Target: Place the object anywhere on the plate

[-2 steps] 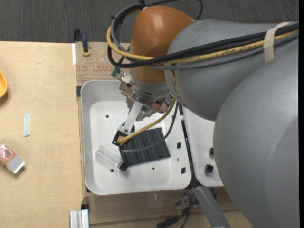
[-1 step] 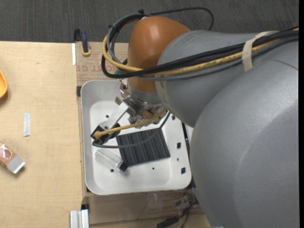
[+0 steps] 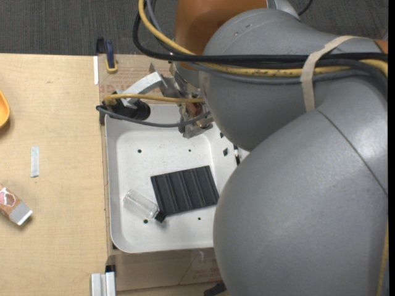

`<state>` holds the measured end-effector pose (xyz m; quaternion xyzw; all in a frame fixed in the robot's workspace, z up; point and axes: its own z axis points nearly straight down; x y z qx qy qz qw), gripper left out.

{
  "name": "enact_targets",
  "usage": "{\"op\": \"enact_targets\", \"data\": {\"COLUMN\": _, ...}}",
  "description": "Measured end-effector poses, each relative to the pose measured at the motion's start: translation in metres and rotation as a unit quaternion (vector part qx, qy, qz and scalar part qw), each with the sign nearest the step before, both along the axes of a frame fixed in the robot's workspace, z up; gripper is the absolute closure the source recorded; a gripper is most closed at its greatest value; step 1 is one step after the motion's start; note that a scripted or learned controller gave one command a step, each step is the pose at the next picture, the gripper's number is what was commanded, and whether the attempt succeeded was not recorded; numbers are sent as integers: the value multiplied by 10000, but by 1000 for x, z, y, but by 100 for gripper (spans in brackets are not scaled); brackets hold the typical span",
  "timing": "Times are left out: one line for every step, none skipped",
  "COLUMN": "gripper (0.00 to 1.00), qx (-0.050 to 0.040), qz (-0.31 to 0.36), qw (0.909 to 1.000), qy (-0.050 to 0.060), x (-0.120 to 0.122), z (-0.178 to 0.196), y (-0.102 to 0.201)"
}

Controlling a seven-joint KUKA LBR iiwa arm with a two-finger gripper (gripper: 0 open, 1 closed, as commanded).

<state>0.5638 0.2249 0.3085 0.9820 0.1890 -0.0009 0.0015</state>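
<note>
Well, the hand (image 3: 196, 123) hangs over the far end of the white bin (image 3: 123, 227); I cannot tell how it is set. The black ridged pad (image 3: 184, 190) lies flat nearer in that bin. Come straight down and pinch its edges.

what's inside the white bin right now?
In the white bin: a black ribbed pad lying flat and a clear plastic piece by its left corner. The tool hangs over the bin's far end. The grey arm covers the bin's right side, so anything there is hidden.
</note>
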Motion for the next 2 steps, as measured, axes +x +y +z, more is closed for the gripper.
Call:
{"op": "enact_targets", "data": {"gripper": 100, "qx": -1, "qz": 160, "qw": 9999, "qy": 10, "x": -42, "z": 50, "y": -74}}
{"op": "enact_targets", "data": {"gripper": 100, "qx": -3, "qz": 2174, "qw": 9761, "qy": 26, "x": -86, "z": 59, "y": -80}}
